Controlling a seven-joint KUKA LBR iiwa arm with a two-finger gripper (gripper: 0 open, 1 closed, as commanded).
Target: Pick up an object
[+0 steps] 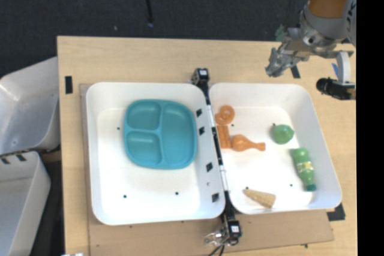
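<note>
While gripper is hovering above bench at right bin's 12 o'clock, finger state untellable, green ball is sitting at bin's 3 o'clock, bottle at 4.

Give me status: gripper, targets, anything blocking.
Gripper above the right bin's far rim, holding nothing. Green apple, green bottle, orange toys, cone lie loose in it. Nothing blocking.

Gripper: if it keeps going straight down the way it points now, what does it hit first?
Probably the bare wooden bench, just beyond the far rim of the right bin. The gripper hangs outside that bin, so nothing in it lies below. Depth is hard to judge from this slanted view.
</note>
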